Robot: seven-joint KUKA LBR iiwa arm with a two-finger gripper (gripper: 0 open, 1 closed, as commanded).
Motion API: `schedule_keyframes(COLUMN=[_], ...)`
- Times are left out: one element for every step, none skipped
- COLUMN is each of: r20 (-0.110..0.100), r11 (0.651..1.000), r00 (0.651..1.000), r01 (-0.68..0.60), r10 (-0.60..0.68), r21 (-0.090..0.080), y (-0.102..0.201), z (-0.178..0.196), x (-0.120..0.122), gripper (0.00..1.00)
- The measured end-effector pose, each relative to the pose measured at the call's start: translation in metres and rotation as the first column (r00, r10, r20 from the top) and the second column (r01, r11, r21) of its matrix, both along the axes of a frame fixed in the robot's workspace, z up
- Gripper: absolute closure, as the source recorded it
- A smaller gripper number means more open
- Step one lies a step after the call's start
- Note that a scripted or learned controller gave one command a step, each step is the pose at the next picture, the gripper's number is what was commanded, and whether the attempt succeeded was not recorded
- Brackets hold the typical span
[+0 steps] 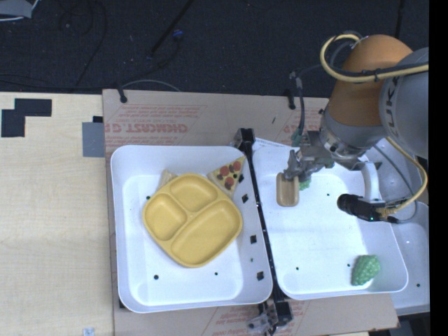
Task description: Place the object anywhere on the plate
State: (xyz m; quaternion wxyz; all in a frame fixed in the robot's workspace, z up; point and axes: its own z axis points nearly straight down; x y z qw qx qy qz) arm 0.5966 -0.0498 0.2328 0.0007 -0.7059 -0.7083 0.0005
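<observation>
So the hand (297, 172) is hanging over the upper left part of the right bin (315, 257), just right of centre in the frame. A tan block (287, 191) sits right at its lower tip, touching it or close enough that they run together. Honestly I can't tell from this angle if the hand is clenched on the block or released. There's also a little green bit (304, 183) tucked against the hand on the block's right; it's too small to make out what it is.

The grey arm (364, 82) with the orange band comes in from the upper right.

Further out, a lumpy green thing (365, 269) lies in the lower right corner of the same bin, well apart from the block.

Over in the left bin (133, 257), a yellow plate (192, 219) with three compartments lies tilted in the middle, nothing on it. A toy pizza slice (229, 174) lies just beside the plate's upper right rim, near the divide between the bins.

Both bins sit on a sheet of cardboard (175, 121) on the pale counter (49, 222).
</observation>
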Motion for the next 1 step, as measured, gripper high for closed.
schedule_keyframes(r20=[-0.003], r11=[1.000], r00=[1.000], r01=[-0.002], r10=[0.002], r21=[0.002], y=[0.0593], z=[-0.0104], x=[0.0053], gripper=[1.00])
